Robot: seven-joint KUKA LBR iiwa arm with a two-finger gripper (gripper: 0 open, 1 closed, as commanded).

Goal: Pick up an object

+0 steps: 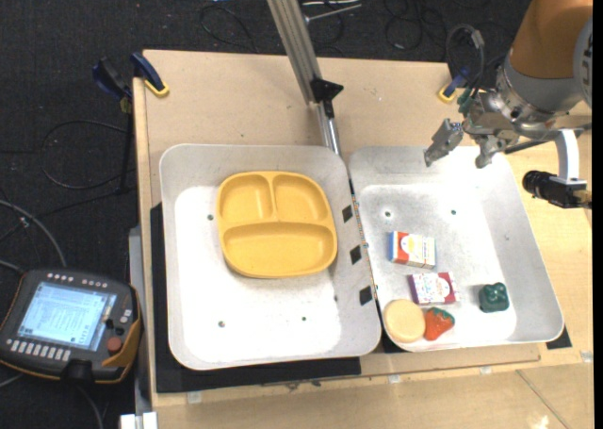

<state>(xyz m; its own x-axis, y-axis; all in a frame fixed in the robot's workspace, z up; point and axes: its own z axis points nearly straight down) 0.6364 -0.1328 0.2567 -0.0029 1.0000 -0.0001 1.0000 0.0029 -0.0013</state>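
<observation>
My gripper [464, 147] hangs open over the far edge of the right bin [452, 210], with nothing between its two spread fingers. Well below it in the same bin lie a small white and red box [413, 249], a purple and white box [431, 288], a dark green object [493, 298], a pale yellow round piece [404, 321] and a red strawberry-like toy [438, 323]. These things are clustered in the bin's near half, apart from the gripper.
The left bin [188, 305] holds a yellow divided plate [277, 223]. A slanted metal pole [294, 22] crosses the bench toward the gap between the bins. Clamps sit at the bench corners [151, 78]. A teach pendant [66, 323] lies on the floor at the left.
</observation>
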